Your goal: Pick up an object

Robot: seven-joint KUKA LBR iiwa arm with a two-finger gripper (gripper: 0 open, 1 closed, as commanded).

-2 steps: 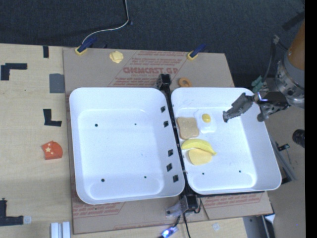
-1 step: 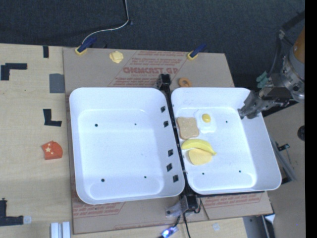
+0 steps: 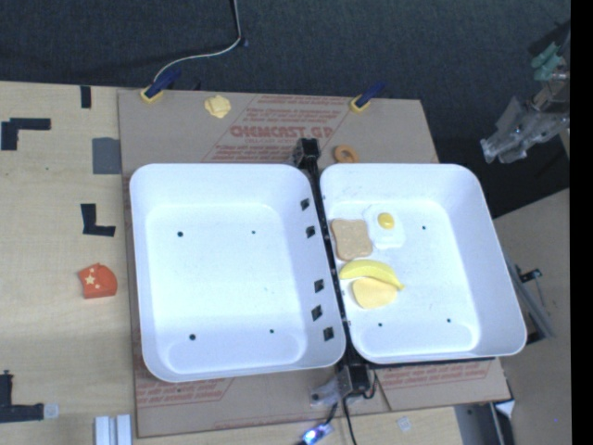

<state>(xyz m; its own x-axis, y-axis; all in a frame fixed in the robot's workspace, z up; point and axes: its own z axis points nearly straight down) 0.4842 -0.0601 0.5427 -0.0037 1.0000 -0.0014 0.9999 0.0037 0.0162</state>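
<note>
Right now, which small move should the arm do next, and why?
Probably swing the end effector left and forward, over the right bin. It sits outside the bins at the upper right, while the toast, egg and banana lie by that bin's left wall.

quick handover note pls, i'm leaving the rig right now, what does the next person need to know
Gripper: off the bench at the upper right, away from both bins, nothing visible in it.
Objects: toast slice, fried egg, banana and yellow round piece cluster at the left side of the right bin.
Outside the bins: red piece, small yellow piece, small ring.
Done: nothing picked yet.
Left: reach into the right bin, grasp one object, lift.
</note>
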